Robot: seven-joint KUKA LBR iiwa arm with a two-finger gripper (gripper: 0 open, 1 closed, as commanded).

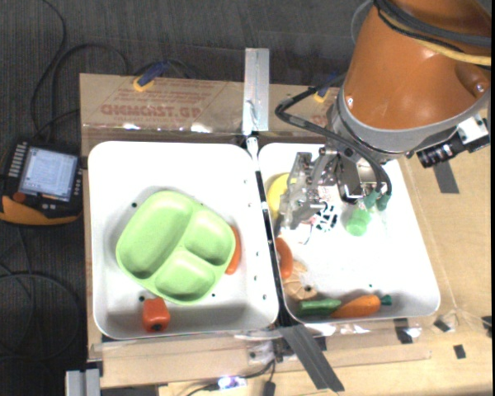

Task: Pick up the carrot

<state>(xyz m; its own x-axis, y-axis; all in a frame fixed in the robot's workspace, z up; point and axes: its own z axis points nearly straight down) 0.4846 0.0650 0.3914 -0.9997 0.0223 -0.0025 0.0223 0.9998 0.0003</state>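
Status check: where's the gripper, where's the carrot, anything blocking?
Gripper low in right bin, upper left. Carrot lies at near wall, untouched. Green vegetable touching its left end.

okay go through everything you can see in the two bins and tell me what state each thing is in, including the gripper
carrot: lying flat by the right bin's near wall, not gripped.
green vegetable: lying flat, touching the carrot's tip.
green plate: in the left bin, tilted, hollow side up.
orange-red block: resting in the left bin, in front of the plate.
green bottle: lying in the right bin.
gripper: low over the right bin, away from the carrot.
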